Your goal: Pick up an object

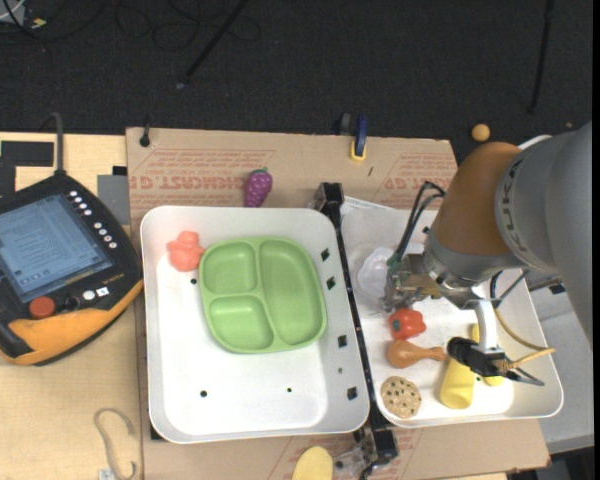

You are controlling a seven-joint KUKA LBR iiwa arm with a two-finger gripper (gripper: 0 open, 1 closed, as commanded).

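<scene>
Red toy pepper (pixel 408 322) sits in the right bin (pixel 546 400), near that bin's middle, squat in shape with no clear long axis, its green stem end toward the upper left. Just below it lies a brown drumstick-shaped toy (pixel 413 352), long axis running left to right, fat end at left. Below that, a round cookie (pixel 401 396) near the front left corner, and a yellow block (pixel 457 383) to its right, long axis roughly upright in view. The grey arm (pixel 540 208) with its orange band comes in from the right and bends down over the right bin. The gripper (pixel 401 290) hangs just above the pepper, slightly to its upper left; whether it is spread or clenched cannot be told, and nothing is seen grasped. In the left bin (pixel 170 388): 1 green 3-compartment tray (pixel 262 295) and a pink toy (pixel 184 251) beside it at upper left. On the desk (pixel 60 408), a teach pendant (pixel 50 258) at far left.
</scene>
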